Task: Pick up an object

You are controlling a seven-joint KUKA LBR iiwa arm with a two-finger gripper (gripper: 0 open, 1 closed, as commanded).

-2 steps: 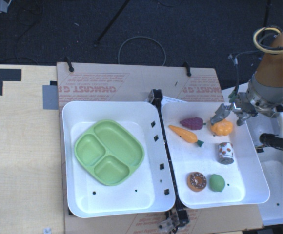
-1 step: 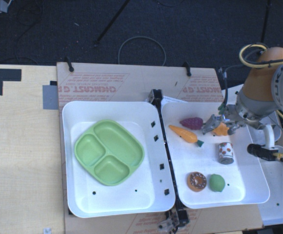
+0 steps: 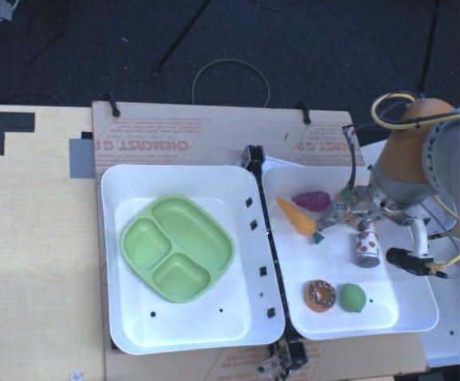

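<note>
from the camera above the table [image 3: 40,236] we see two white bins side by side. the left bin [image 3: 127,185] holds a green divided plate [image 3: 177,248], lying flat. in the right bin [image 3: 408,312] we count five small things: an orange carrot [image 3: 296,216] lying slantwise near the divider, a purple piece [image 3: 312,201] just beside its upper end, a small can [image 3: 366,248] toward the right, and along the near edge a doughnut [image 3: 320,295] with a green ball [image 3: 352,298] just beside it. the arm [image 3: 411,153] reaches in from the right, and its claw [image 3: 355,215] sits low over the right bin, between the purple piece and the can, just above the can. we cannot tell whether the claw is spread or pressed together, and we see nothing pinched in it.
</note>
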